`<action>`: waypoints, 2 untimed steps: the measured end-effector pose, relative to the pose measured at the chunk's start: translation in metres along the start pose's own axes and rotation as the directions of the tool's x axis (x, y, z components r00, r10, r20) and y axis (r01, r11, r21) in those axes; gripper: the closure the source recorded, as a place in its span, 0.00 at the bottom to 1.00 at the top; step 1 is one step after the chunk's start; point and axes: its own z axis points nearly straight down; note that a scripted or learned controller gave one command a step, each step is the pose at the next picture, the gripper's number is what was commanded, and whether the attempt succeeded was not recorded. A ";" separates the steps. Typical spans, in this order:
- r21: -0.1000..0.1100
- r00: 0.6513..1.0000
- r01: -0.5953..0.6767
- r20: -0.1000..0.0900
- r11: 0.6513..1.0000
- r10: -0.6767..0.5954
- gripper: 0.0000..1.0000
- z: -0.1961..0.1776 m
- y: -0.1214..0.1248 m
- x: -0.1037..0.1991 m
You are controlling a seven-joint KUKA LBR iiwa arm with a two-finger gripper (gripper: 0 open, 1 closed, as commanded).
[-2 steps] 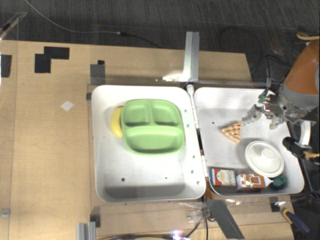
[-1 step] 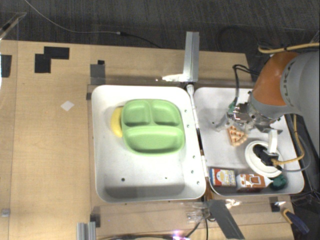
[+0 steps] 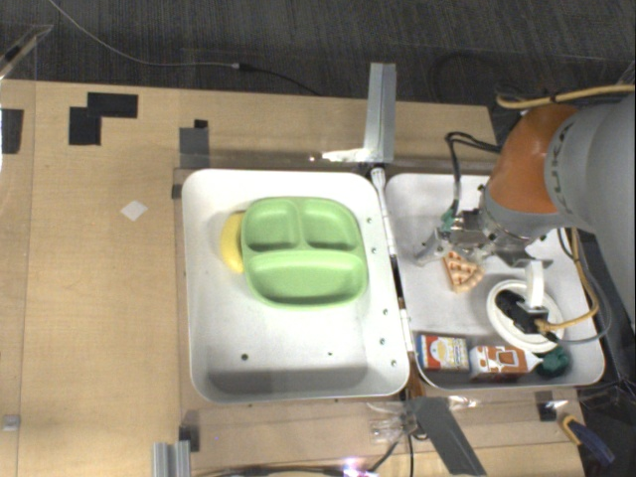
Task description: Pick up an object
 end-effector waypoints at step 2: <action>0.004 0.967 -0.254 0.000 0.967 0.254 1.00 -0.098 0.033 0.049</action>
